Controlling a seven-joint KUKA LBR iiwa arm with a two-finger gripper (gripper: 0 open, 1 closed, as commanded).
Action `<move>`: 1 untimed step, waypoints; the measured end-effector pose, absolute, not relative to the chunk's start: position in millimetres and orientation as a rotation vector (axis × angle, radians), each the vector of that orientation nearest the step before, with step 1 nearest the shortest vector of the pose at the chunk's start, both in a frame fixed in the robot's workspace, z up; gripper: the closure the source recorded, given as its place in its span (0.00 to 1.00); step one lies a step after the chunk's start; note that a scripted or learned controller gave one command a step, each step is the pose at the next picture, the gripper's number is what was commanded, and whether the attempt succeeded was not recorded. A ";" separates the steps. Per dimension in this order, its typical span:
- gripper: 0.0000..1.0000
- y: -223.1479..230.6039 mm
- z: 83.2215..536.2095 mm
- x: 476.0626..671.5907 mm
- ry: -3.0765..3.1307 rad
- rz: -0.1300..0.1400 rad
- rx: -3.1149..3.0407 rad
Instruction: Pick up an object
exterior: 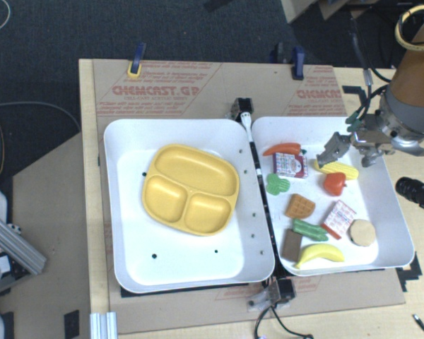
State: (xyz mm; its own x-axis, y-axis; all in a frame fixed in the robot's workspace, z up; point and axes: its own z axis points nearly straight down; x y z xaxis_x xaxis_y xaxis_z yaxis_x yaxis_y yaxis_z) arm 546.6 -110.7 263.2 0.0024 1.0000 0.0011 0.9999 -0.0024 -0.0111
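- Brown board under both bins reads "CHEMCAST GP" in red print, twice, near the top edge; I see it upside-right at left [155, 89], partly cut at right.
- Left bin [127, 210]: yellow 3-compartment plate [189, 189], nothing else.
- Right bin [392, 210]: toy food – red chili [283, 148], red/white packet [290, 164] (print too small to read), green piece [277, 184], waffle [299, 206], tomato [334, 183], banana [320, 253], cookie [362, 232].
- Gripper [352, 147] over right bin's upper part, fingers spread wide, nothing betw. them; a yellow corn piece [339, 169] lies just below.
- Blue clamps [297, 61] at board's top edge.
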 end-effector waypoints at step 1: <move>0.00 -110.6 269.1 548.6 -2.222 0.000 -2.222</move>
State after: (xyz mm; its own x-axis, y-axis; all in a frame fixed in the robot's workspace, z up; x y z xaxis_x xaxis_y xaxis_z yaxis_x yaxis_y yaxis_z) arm 548.6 -110.6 269.1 0.0000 1.0000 -0.0005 1.0000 0.0000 0.0008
